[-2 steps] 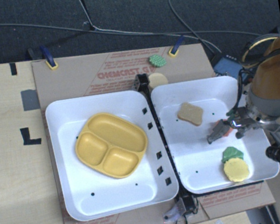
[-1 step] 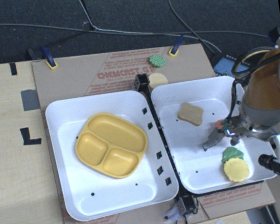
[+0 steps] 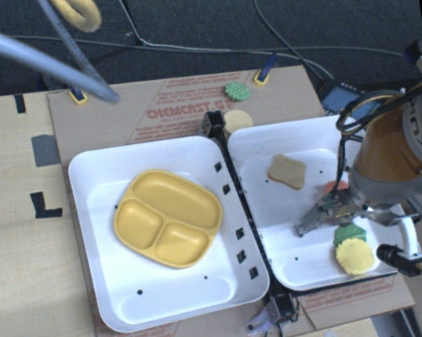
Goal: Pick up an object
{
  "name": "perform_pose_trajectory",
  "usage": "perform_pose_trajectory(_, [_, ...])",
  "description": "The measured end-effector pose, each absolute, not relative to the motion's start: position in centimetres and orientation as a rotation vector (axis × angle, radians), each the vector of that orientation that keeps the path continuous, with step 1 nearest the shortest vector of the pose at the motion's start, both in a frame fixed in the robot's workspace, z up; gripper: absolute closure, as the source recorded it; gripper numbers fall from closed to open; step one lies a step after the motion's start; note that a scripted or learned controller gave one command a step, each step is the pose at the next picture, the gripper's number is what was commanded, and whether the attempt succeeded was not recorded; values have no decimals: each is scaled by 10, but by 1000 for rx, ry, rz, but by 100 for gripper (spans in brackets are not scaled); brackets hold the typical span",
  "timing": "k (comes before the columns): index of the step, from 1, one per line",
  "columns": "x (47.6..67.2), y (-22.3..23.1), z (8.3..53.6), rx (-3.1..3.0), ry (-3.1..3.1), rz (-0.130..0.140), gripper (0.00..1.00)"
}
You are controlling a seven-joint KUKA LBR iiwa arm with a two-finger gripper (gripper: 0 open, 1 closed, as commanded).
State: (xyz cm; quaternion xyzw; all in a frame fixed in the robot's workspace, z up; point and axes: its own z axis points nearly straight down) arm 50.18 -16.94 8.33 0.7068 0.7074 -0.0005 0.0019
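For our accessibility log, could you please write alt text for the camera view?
A grey arm with an orange band reaches from the right, its gripper low in the right bin between a slice of toast and a yellow-and-green toy. The left bin holds a yellow divided plate.

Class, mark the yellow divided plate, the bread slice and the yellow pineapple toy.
yellow divided plate [image 3: 168, 217]: camera view, centre ridge.
bread slice [image 3: 286, 172]: camera view, middle of top face.
yellow pineapple toy [image 3: 356, 256]: camera view, yellow body.
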Motion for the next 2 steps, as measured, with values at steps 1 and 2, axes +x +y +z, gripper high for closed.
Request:
perform_pose_trajectory(1, [504,-169,97,2214,2219,4,100])
perform_pose_trajectory(2, [507,-175,157,2218,2220,2,100])
